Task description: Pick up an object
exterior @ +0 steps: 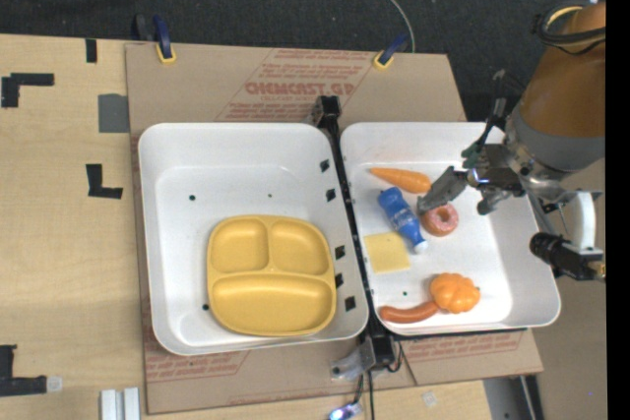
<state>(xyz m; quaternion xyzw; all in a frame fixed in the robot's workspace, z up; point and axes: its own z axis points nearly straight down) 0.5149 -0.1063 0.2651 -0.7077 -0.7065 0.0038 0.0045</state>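
Note:
The right bin [522,300] holds an orange carrot [401,178], a blue bottle-like piece [400,214], a pink donut [441,220], a yellow cheese slice [388,252], an orange pumpkin-like toy [454,291] and a red sausage [408,313]. My gripper [461,194] hangs over this bin's right half, open, its dark fingers spread just above and right of the pink donut. One finger [437,192] ends close to the donut. Nothing sits between the fingers.
The left bin [167,162] carries a yellow divided tray [271,274]. A black clip divider [335,172] joins the two bins. Both bins rest on a cardboard sheet [285,84] clamped at its back corners. The arm's grey body [561,113] fills the right side.

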